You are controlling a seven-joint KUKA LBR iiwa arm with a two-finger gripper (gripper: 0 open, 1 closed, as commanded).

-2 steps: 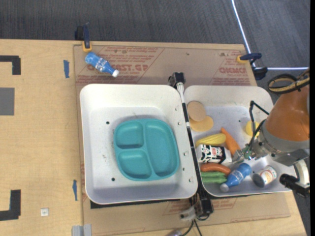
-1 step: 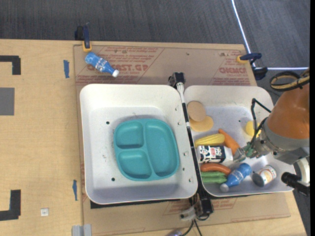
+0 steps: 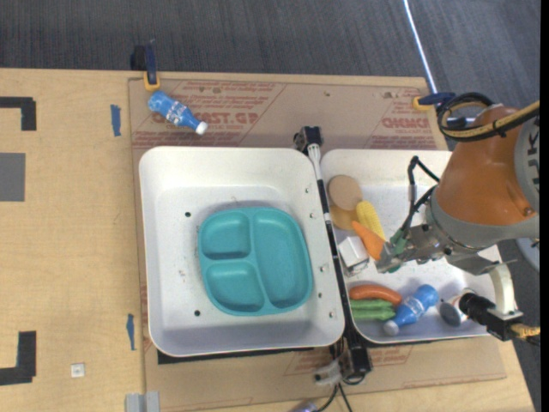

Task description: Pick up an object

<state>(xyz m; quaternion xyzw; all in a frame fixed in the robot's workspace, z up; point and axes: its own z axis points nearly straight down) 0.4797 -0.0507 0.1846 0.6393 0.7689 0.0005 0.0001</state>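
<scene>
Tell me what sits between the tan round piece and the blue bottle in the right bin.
In the camera view, between the tan round piece and the blue bottle lie the yellow corn, an orange carrot and the pincer.

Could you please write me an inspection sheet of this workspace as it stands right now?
Surface: wooden bench bearing a left bin and a right bin, side by side on cardboard.
Job's things: in the right bin, a corn cob, carrot, tan round piece, white block, red pepper, green piece, blue bottle.
Clutter: teal divided plate in the left bin; second blue bottle on the cardboard.
Grippers: gripper low over the right bin beside the carrot; grasp cannot be judged.
Cables: black cables on the arm.
Surroundings: dark carpet.
</scene>
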